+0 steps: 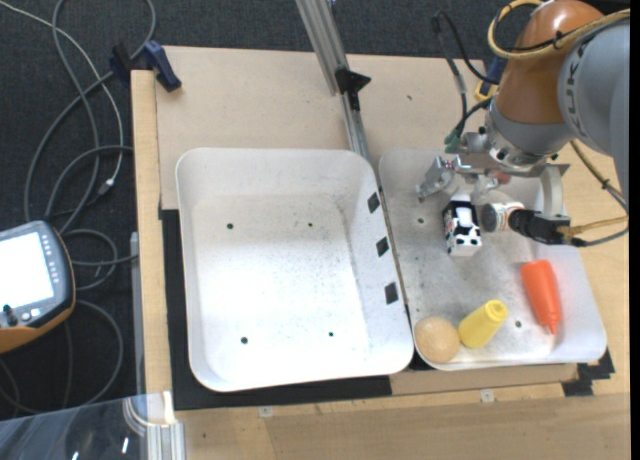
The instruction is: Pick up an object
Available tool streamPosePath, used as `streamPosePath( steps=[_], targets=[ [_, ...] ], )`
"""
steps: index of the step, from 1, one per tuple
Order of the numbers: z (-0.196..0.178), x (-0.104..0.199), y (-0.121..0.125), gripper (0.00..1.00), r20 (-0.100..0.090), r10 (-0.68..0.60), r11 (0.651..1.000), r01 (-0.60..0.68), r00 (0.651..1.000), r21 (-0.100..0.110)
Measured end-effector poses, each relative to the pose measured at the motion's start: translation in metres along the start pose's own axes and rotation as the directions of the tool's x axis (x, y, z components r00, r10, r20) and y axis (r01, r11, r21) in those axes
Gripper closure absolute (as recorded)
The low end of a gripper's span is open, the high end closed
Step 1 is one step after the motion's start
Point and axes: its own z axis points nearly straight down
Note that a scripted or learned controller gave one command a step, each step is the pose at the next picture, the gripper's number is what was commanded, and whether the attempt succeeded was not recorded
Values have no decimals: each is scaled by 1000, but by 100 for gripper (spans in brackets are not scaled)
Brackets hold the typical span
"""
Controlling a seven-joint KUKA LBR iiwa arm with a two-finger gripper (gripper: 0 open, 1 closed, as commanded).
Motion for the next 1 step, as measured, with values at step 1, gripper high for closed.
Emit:
streamPosePath(
  steps=[1],
  targets=[
    [35, -1, 2, 0, 6, -1, 1000, 1, 1000, -15]
  ],
)
